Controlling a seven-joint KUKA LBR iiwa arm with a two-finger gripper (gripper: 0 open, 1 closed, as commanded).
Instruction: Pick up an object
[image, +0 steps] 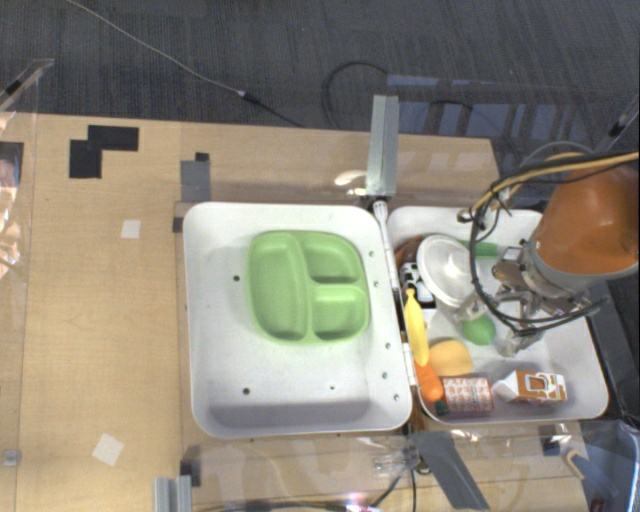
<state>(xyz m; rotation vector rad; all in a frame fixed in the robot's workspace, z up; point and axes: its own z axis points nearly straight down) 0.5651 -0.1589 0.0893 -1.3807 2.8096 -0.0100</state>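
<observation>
A divided tray (305, 286) lies in the left bin (215, 400); clutter in the right bin (585, 385).

The arm (590, 225) hides its fingers and the right bin's (590, 385) middle.

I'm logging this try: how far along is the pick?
Done: the arm has reached over the right bin. In hand: nothing visibly lifted. The banana, orange fruit, can and small carton lie in the bin. Left: grasp and lift one.

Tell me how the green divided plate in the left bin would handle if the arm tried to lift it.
The green divided plate looks like moulded plastic, so probably stiff and light. It lies flat and wide in the left bin, so a rim grasp seems needed, and its smooth surface may slip. It is unlikely to roll.
</observation>
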